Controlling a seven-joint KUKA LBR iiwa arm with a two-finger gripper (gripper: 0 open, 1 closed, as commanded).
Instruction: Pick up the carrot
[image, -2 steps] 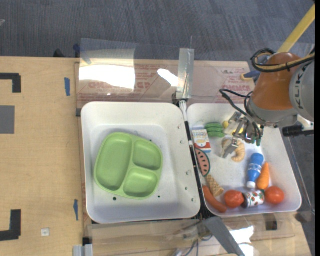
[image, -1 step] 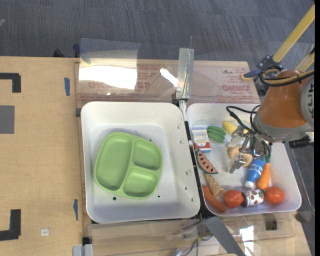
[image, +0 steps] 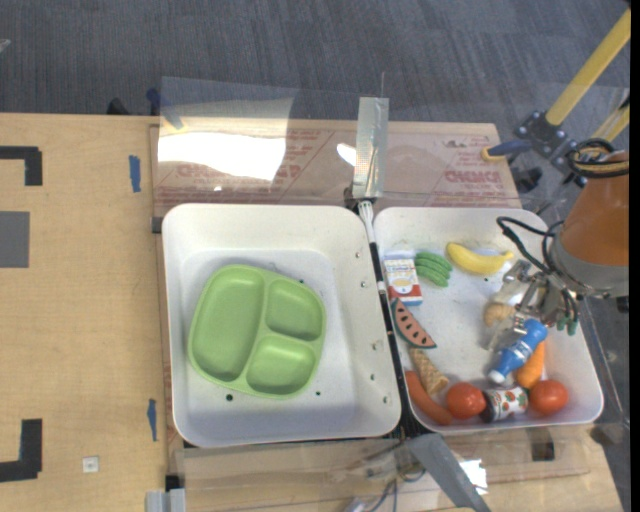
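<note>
Largest is the left shallow white plastic bin (image: 200, 420), holding a green three-compartment plastic plate (image: 258, 329). Taking that plate as landmark, the right shallow white bin (image: 465, 225) lies just to its right. Over that bin's far right side hangs the grey arm's two-finger gripper (image: 530, 310); whether it is spread or closed cannot be told, and nothing is seen held. Right of the plate lie a yellow toy banana (image: 476, 259), a blue-and-white bottle (image: 515, 352) and, touching the bottle's right side, the small orange carrot (image: 534, 364), just below the gripper. A red toy tomato (image: 465, 401) sits lower.
</note>
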